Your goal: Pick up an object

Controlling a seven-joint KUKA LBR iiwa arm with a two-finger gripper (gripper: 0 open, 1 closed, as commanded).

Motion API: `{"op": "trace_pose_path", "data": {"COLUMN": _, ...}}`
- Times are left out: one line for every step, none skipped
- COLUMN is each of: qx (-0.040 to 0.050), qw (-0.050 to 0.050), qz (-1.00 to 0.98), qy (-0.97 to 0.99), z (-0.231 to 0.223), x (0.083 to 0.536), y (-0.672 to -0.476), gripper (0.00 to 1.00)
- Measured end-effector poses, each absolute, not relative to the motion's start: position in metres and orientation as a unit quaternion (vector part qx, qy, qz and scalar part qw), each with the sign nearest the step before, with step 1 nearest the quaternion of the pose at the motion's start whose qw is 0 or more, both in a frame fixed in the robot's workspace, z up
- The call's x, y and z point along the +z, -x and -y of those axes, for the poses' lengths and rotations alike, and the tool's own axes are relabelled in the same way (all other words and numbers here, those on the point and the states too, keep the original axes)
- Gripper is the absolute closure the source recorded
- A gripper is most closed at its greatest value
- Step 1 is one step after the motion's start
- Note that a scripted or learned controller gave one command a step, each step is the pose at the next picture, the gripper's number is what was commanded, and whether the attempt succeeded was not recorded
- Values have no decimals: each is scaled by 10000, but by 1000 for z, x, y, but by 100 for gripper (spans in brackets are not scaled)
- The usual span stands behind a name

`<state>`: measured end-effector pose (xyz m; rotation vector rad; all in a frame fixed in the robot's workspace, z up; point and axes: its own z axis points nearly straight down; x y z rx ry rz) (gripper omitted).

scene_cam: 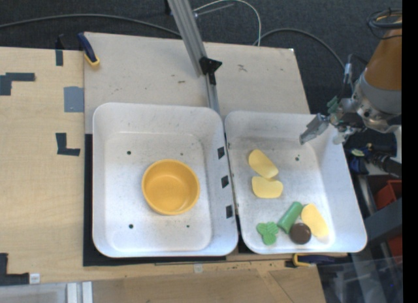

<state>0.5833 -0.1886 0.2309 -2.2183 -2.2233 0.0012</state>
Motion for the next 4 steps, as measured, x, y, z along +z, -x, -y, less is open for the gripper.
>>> {"op": "trace_pose_path", "data": {"qx": 4, "qw": 4, "qz": 7079, "qy": 7063, "z": 189, "x": 231, "y": -583, "gripper": 0}}
{"op": "trace_pose_path", "data": {"qx": 12, "qw": 12, "qz": 7075, "qy": 7067, "z": 191, "x": 189, "y": -584, "gripper": 0}}
{"op": "trace_pose_path", "data": {"qx": 23, "qw": 34, "qz": 7079, "qy": 7063, "z": 183, "x": 126, "y": -581, "gripper": 0}}
{"op": "trace_pose_path", "data": {"qx": -3, "qw": -13, "qz": 7072, "qy": 7070, "z": 183, "x": 89, "y": -582, "gripper": 0}}
